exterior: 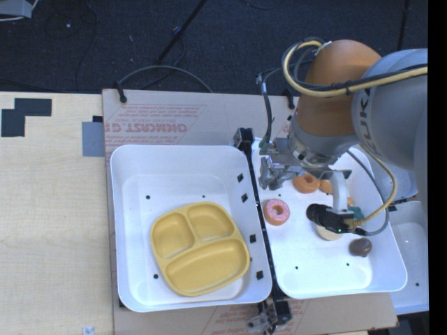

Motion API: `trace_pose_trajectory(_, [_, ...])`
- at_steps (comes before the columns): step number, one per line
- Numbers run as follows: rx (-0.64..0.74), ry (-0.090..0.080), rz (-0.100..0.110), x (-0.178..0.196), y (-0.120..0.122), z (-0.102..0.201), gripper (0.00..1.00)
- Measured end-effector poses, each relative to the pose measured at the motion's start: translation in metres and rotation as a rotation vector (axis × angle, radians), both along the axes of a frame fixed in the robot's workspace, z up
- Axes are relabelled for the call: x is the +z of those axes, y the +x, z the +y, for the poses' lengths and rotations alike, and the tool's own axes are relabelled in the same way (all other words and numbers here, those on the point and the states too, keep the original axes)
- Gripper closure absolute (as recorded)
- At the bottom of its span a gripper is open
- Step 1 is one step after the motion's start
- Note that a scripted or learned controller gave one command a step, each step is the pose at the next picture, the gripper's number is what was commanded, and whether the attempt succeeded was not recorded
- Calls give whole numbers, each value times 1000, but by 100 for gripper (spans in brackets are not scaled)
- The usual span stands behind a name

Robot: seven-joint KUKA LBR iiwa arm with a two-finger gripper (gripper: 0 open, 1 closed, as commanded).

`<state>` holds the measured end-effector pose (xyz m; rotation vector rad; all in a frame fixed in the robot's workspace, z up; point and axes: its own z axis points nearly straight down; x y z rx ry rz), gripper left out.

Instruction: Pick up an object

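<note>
My gripper (271, 179) hangs over the upper left corner of the right bin (328, 278), close to the wall between the two bins. A pink frosted donut (276, 212) lies on the bin floor just below it, apart from it. Right of the gripper lies an orange ring-shaped piece (305, 183), with a second orange piece (326, 185) beside it, partly behind the arm. A small brown lump (360, 247) rests near the bin's right wall. Nothing shows in the gripper.
The left bin (133, 187) holds a yellow divided tray (200, 248) lying flat in its lower middle. The big grey and orange arm (342, 96) covers the upper right part of the right bin. Cardboard lies under both bins.
</note>
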<state>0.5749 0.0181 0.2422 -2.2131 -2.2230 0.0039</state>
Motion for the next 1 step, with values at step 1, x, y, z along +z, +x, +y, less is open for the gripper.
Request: trace_pose_trajectory(1, [0,-1,1,-16,-14,52,100])
